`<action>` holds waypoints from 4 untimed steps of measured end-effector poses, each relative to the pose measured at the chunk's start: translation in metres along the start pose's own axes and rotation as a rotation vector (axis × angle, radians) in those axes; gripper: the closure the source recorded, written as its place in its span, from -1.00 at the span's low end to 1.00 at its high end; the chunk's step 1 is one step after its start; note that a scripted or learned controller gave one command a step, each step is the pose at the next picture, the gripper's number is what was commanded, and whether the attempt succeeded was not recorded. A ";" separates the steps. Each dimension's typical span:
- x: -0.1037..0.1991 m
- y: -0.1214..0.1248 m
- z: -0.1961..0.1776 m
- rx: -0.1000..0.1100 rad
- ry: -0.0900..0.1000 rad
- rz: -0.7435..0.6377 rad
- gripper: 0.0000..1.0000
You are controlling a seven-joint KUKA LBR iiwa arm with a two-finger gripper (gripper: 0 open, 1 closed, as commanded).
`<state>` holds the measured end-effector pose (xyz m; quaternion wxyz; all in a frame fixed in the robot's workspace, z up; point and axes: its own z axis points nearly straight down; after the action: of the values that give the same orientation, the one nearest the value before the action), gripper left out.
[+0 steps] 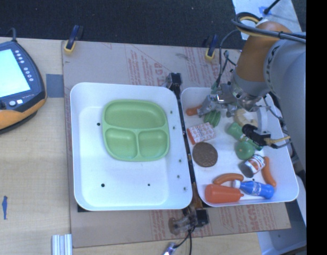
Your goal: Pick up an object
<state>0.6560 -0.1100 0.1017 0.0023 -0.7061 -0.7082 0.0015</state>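
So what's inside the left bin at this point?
The left bin holds one green divided plate, lying flat toward its far side, compartments bare. A few dark specks dot the white floor. Whatever lies under the plate is covered.

This is a robotics lab bench rather than a home or kitchen. A grey KUKA arm (pixel 277 52) with an orange band reaches over two shallow white bins (pixel 81 142) set on a cardboard sheet (pixel 126 62) that is clamped to a pale wooden bench (pixel 31 185) by yellow-and-blue clips (pixel 71 40). A teach pendant (pixel 15 84) with a lit screen (grey and orange casing) lies at the left edge, loose cables (pixel 227 47) trail by the arm, and the food in the right bin is toy plastic (pixel 243 190).
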 end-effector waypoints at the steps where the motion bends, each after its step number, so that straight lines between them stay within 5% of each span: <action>1: 0.002 0.000 0.000 0.001 0.000 0.000 -1.00; 2: 0.003 0.000 0.001 0.002 0.001 0.000 -1.00; 3: 0.002 0.000 -0.011 0.001 0.000 -0.002 1.00; 4: -0.046 -0.042 -0.111 -0.004 -0.003 0.000 1.00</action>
<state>0.6152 -0.1560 0.2131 0.0000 -0.7061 -0.7081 0.0010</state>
